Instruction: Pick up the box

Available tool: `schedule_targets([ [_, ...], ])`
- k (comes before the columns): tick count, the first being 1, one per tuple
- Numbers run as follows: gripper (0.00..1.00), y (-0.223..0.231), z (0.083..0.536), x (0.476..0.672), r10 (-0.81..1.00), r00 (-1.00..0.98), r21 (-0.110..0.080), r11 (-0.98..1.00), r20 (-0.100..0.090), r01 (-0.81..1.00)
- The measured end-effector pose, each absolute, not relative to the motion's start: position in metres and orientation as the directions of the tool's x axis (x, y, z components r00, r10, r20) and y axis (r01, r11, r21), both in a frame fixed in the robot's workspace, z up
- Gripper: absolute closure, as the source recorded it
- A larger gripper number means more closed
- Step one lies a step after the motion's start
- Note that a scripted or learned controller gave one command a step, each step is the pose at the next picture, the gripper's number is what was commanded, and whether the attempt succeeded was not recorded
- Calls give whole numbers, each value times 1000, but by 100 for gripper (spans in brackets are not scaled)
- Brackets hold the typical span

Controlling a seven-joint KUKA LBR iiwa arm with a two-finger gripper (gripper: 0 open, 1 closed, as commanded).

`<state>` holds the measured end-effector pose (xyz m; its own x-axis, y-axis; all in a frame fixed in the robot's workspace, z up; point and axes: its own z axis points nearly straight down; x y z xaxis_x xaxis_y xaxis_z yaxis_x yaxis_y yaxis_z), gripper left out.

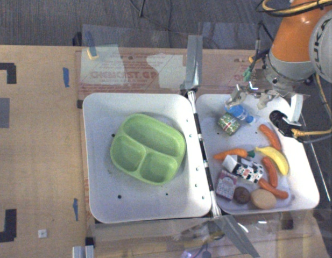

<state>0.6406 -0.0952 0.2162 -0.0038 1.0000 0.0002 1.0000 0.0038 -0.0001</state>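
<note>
The box point(246, 171) is small and white with black patches and a red spot. It lies in the right bin point(311, 195), near the bin's middle, between a carrot point(230, 154) and a red sausage point(270, 171). My gripper point(247, 97) hangs over the back of the right bin, well behind the box and apart from it. Its fingers stand open with nothing between them. Just below the gripper lie a blue-capped item point(239, 112) and a small green can point(228, 123).
The right bin also holds a banana point(275, 158), other sausages point(270, 136), a pink packet point(226, 186), a dark brown ball point(241, 194) and a tan potato point(263, 199). A green divided tray point(148, 149) sits in the left bin point(98, 198).
</note>
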Motion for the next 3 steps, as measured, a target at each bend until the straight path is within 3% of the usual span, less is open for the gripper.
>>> schedule_targets([
  [1,0,-109,88,560,998,-56,1,56,1,998],
  [2,0,-138,85,635,1000,18,-11,-18,-1,1000],
  [3,0,-137,85,635,1000,18,-10,-18,0,1000],
])
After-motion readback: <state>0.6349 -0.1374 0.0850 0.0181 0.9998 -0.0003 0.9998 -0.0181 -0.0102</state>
